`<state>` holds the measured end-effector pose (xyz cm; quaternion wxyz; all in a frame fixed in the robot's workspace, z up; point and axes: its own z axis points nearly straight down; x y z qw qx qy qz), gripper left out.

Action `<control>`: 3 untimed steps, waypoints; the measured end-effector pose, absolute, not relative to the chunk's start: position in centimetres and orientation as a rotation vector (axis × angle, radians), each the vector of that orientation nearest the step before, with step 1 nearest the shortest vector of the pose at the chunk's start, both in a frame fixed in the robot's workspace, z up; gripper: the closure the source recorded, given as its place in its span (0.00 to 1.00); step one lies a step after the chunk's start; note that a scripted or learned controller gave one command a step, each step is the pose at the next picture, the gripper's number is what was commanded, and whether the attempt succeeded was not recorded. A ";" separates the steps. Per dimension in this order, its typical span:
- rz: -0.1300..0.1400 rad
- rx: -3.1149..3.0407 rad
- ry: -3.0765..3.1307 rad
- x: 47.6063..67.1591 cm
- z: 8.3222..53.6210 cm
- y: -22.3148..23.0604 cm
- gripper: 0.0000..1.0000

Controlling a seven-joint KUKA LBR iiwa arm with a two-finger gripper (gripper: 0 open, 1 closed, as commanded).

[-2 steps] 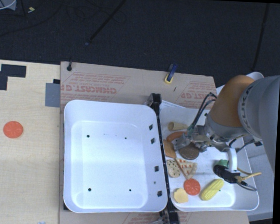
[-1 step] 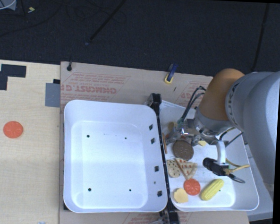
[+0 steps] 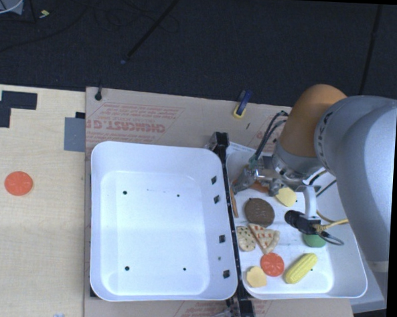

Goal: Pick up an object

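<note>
Tabletop (image 3: 32,245): pale wood at far left, carrying an orange disc (image 3: 18,184) well apart from the bins; no bearing on the pick.
Left bin (image 3: 118,156): white and shallow, sitting just beside the right bin; if a grasp slips during transfer, a toy could drop onto the black divider (image 3: 223,209) between the two.
Right bin (image 3: 352,281): holds all the candidate objects, packed near one another, so a descent aimed at one may nudge its neighbours.
Brown cookie (image 3: 258,211): flat and round, just below the gripper; low profile, so I judge it could easily be missed or skidded aside.
Cracker and pizza slice (image 3: 258,238): touching each other; risk of grabbing both or neither.
Red tomato slice (image 3: 272,264): near a small yellow piece (image 3: 256,277) at the bin's near edge; thin, hard to catch.
Corn cob (image 3: 300,268): tilted, rounded, likely to roll from a pinch.
Gripper (image 3: 269,184): low over the bin's upper part, beside a pale yellow toy (image 3: 286,197); I cannot tell how far it is spread, nor whether it has anything.
Cables (image 3: 322,226): dangling near a green toy (image 3: 313,239); they might snag or drag pieces.
</note>
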<state>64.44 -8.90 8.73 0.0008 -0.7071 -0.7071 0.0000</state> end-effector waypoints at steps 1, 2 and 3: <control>0.003 -2.221 -2.220 64.4 8.7 -9.4 0.00; 0.003 -2.220 -2.220 64.3 8.7 -8.4 0.00; 0.008 -2.219 -2.213 54.5 10.2 -8.4 0.00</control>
